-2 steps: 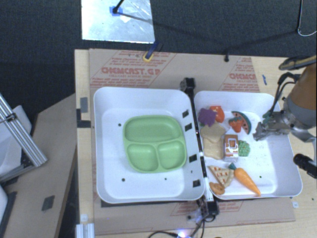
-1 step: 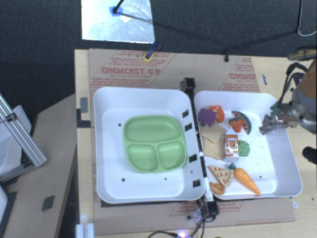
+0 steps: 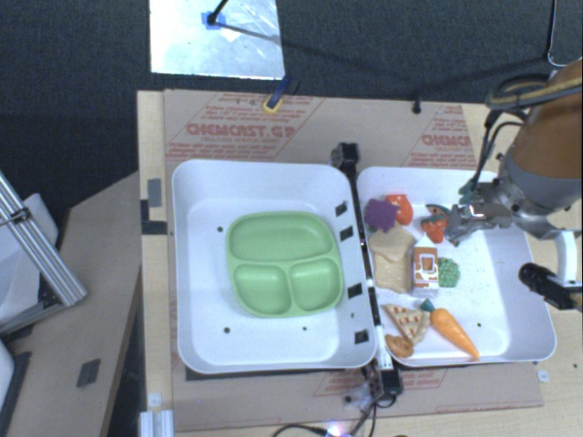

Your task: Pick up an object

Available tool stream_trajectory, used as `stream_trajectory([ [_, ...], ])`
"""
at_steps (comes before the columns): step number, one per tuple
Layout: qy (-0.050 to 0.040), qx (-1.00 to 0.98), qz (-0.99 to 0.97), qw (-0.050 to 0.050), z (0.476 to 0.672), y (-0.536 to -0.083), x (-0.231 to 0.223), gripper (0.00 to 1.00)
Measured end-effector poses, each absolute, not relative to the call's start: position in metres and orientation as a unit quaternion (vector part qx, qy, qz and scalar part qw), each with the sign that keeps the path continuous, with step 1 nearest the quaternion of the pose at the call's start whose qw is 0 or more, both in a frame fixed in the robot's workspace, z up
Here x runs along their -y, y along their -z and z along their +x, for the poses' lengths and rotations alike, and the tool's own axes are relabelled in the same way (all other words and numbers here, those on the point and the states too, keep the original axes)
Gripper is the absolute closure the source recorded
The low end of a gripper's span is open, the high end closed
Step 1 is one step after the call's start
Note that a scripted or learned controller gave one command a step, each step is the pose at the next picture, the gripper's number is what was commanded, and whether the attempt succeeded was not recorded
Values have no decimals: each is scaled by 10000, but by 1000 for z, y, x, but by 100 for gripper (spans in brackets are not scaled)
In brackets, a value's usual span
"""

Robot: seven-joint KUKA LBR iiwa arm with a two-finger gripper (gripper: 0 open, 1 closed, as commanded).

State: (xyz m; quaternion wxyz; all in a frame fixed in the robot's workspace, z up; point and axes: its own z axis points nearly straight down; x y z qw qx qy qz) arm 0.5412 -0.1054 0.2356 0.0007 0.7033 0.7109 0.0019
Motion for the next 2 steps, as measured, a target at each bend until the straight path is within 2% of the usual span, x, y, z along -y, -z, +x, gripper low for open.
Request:
stream_trajectory([
  [2, -12, -7105, 7037, -1, 540, -221, 10, 100],
])
